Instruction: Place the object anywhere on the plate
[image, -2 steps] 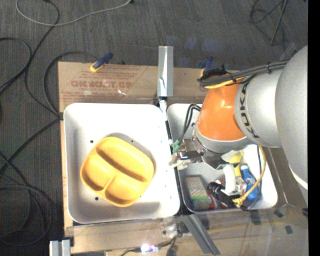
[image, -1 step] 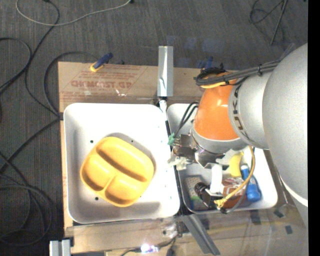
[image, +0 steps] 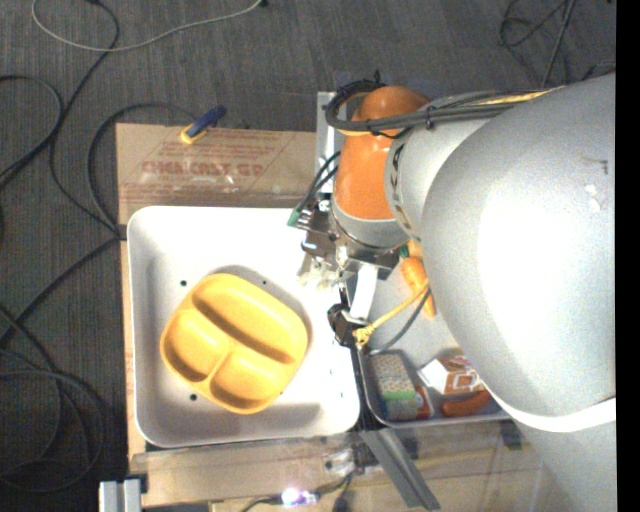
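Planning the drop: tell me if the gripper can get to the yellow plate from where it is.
Probably yes. The gripper hangs over the left bin, just up-right of the yellow plate, with only bare bin floor between them.

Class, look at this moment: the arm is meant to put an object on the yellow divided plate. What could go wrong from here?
1. The gripper sits at the left white bin's right edge, away from the yellow three-compartment plastic plate; a release here would likely miss it.
2. No object is clearly visible at the gripper, so the grasp may have failed.
3. The yellow cable dangling below the wrist could snag.
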